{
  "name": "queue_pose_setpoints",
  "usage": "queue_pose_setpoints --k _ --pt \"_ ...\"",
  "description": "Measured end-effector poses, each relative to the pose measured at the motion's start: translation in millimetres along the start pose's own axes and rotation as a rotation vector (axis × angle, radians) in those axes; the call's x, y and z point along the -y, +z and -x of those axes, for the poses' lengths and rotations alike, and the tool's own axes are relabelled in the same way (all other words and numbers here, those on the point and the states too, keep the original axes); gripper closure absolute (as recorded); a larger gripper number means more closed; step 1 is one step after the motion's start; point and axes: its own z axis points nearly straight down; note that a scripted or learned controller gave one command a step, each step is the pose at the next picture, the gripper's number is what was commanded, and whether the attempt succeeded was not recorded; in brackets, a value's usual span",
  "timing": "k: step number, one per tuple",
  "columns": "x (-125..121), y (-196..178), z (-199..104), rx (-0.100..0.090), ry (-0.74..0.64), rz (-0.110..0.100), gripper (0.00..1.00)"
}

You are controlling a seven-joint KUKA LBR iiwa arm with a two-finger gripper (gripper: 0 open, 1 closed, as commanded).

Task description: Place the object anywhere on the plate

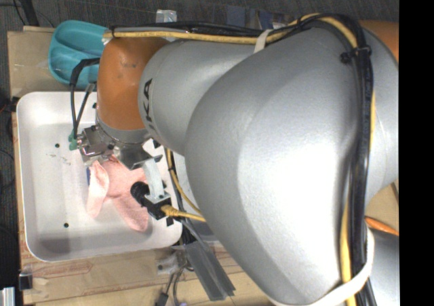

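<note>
Camera view: the arm (271, 142) spans most of the frame, reaching in from the right and down into the left bin (41, 162). The gripper (102, 152) sits low over the bin floor, directly above a pink cloth (115, 193). The wrist body covers the contact point, so I cannot tell whether the cloth is gripped.

The cloth lies crumpled on the floor near the bin's right wall, touching or just beneath the gripper housing. Judgement: the low position suits a pick attempt on the cloth.

Its long axis runs roughly from upper left to lower right, the broader end toward the bin's near right corner. A narrow fold hangs toward the lower left.

A teal object (74, 47) rests beyond the bin's far edge. No plate can be identified.
</note>
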Motion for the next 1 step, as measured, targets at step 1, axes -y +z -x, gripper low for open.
queue_pose_setpoints --k 1 --pt "63.4 12.8 -24.3 0.001 0.034 -0.001 1.00"
